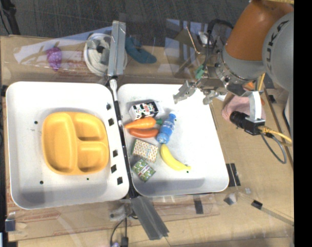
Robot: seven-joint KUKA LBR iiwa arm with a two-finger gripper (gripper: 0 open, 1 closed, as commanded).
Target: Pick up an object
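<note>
The right bin (207,148) holds a small cluster of toys: a black-and-white carton (145,108), an orange carrot (141,123) over a red-orange piece (144,133), a blue bottle (166,128), a yellow banana (171,158), a tan checked packet (145,150) and a green packet (143,169). My gripper (197,94) hangs above the bin's far edge, up and to the right of the bottle. Its two fingers are spread apart with nothing between them.
The left bin (22,179) holds a yellow divided tray (76,141). Behind the bins lie a purple toy (54,56), a coil of white cable (100,54) and a teal object (139,52). The arm's orange band (251,24) and cables fill the upper right.
</note>
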